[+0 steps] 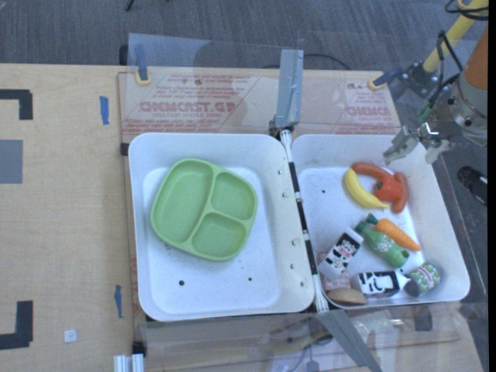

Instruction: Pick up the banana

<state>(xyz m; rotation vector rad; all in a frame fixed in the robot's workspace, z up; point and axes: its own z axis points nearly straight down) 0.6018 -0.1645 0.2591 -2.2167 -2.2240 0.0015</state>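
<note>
The yellow banana (pixel 362 191) lies in the right bin (pixel 446 208), in its upper middle, curved against an orange-red pepper (pixel 387 183). My gripper (pixel 415 142) hangs over the bin's upper right corner, up and to the right of the banana. Its two fingers are spread apart with nothing between them.
In the right bin's lower half lie a carrot (pixel 398 235), a green bottle (pixel 383 242), two black-and-white cartons (pixel 342 253), a small can (pixel 424 277) and a bread-like piece (pixel 346 296). The left bin (pixel 155 285) holds a green divided plate (pixel 204 208). A grey post (pixel 290 87) stands behind the bins.
</note>
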